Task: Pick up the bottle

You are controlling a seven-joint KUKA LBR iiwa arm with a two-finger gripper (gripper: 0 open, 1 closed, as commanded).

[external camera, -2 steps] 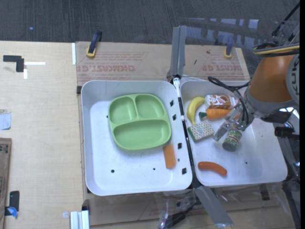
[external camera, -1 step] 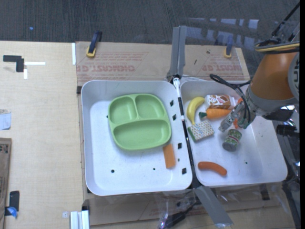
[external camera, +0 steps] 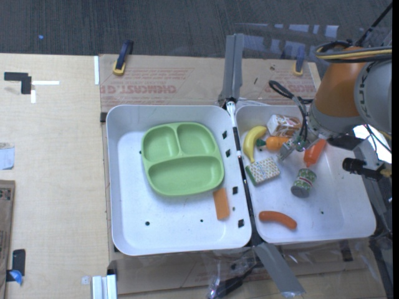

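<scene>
While lying down, the bottle (external camera: 315, 152) points up-right.

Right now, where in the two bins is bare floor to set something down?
Left bin: free strip along its front, below the green divided plate and beside the orange carrot piece.
Right bin: bare front-right corner past the sausage and can.
Crowded: back-left, around the banana and gripper.

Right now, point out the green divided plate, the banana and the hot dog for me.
green divided plate (external camera: 182, 176), camera view, on the floor of its large lower compartment.
banana (external camera: 251, 142), camera view, on the middle of its curved yellow body.
hot dog (external camera: 278, 219), camera view, on the middle of its length.
</scene>
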